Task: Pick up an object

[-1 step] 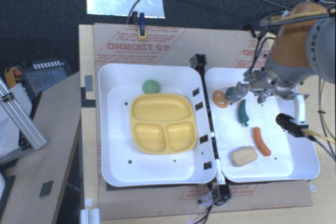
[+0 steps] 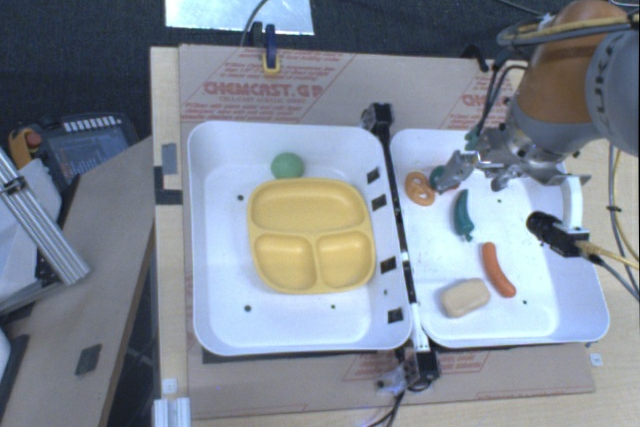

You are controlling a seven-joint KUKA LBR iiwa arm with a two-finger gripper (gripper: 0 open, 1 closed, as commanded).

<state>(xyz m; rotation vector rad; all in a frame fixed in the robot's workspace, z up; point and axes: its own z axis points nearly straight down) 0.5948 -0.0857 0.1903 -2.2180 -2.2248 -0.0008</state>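
Beige block (image 2: 465,298) nearest, jaws (image 2: 452,172) beside pretzel (image 2: 420,188), opening unclear, nothing visibly held

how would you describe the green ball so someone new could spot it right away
Start with the left white bin, which holds a yellow divided tray. The green ball sits just past the tray's far edge, toward the cardboard. It is the only round green thing; the other green item is long, darker and lies in the right bin.
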